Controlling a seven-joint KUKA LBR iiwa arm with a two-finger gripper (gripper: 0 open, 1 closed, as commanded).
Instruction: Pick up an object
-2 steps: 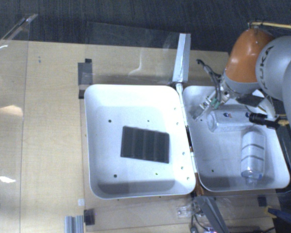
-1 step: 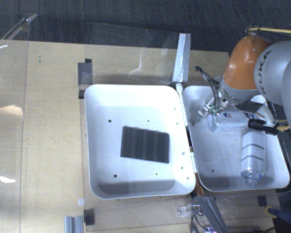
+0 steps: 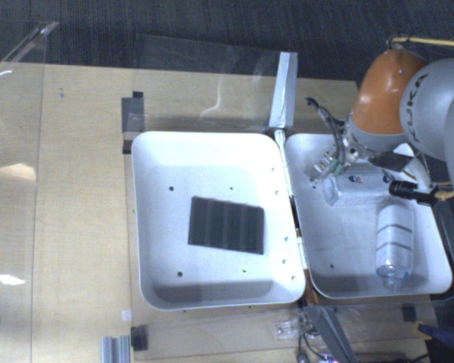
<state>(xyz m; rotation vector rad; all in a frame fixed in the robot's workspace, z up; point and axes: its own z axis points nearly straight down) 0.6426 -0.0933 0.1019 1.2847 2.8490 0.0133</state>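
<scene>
A dark ribbed rectangular pad (image 3: 227,224) lies flat near the middle of the left bin (image 3: 155,203). A clear plastic bottle (image 3: 393,240) lies on its side in the right bin (image 3: 340,271), cap end toward the front edge. The arm comes in from the right, its orange band (image 3: 382,89) above the right bin's back part. My gripper (image 3: 334,186) hangs low over the back left area of the right bin, up and to the left of the bottle and apart from it. Wrist and cables cover its tip.
A raised divider runs between the two bins (image 3: 295,218). A metal bracket (image 3: 282,89) stands behind the bins. Clear panels border the wooden bench on the left. Cables and fittings sit near the front edge (image 3: 318,339).
</scene>
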